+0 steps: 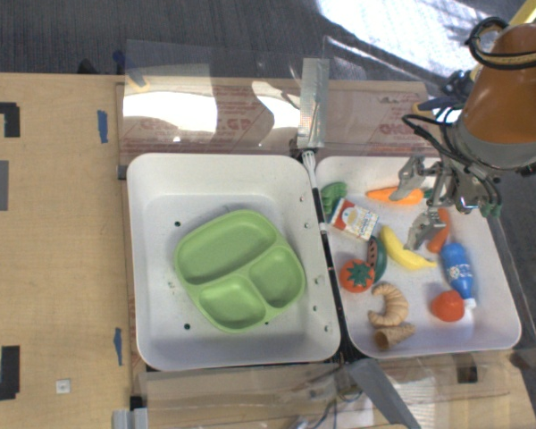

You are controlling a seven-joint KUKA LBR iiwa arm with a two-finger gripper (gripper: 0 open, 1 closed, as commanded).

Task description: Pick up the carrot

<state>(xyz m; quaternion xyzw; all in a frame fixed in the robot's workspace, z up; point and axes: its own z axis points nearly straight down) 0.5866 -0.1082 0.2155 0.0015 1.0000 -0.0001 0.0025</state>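
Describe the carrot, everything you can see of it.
The carrot is a small orange toy, plastic by its look, tapering to a point at its left end. It lies flat near the back of the right bin, pointing left. The gripper covers its right end, so any green top is hidden. The banana lies apart, nearer the camera.

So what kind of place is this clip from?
Likely a robotics lab pick-and-place bench: two white bins side by side, toy food such as a carrot and banana, and a grey-and-orange arm over the right bin.

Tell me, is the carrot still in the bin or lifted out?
In the bin: the carrot lies on the right bin's floor, beside the hand.
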